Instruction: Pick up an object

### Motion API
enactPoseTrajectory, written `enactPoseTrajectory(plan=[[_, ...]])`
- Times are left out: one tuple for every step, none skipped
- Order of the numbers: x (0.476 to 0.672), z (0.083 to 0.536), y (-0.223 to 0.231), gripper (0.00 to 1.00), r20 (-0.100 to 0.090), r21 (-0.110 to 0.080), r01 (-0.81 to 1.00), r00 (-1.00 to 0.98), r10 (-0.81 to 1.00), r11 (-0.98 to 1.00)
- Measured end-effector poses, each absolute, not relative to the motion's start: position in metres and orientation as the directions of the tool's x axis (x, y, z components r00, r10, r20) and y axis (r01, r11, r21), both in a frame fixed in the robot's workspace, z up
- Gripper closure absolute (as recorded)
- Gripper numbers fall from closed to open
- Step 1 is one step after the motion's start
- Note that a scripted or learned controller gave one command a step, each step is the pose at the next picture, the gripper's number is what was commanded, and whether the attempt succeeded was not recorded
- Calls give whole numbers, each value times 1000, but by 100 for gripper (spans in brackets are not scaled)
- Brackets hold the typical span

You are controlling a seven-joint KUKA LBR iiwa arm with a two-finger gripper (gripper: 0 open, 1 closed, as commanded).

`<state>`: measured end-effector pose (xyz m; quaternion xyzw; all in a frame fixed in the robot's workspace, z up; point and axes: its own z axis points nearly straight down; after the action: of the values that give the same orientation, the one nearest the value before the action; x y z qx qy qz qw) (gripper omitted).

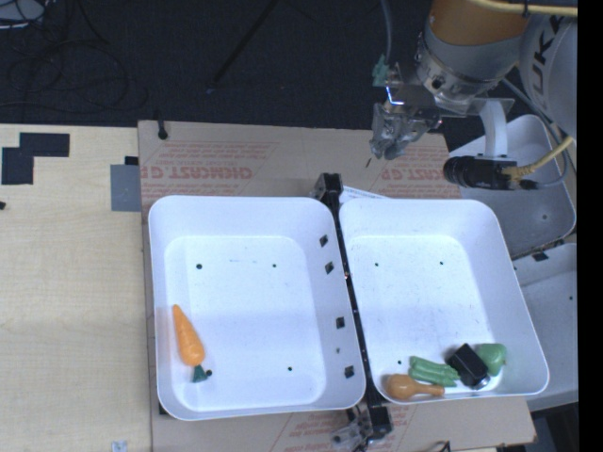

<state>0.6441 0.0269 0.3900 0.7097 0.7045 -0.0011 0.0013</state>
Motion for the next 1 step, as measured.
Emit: enactPoseTrajectory(plan=[[629,416,197,100,5,0,1000,-17,1000,17]])
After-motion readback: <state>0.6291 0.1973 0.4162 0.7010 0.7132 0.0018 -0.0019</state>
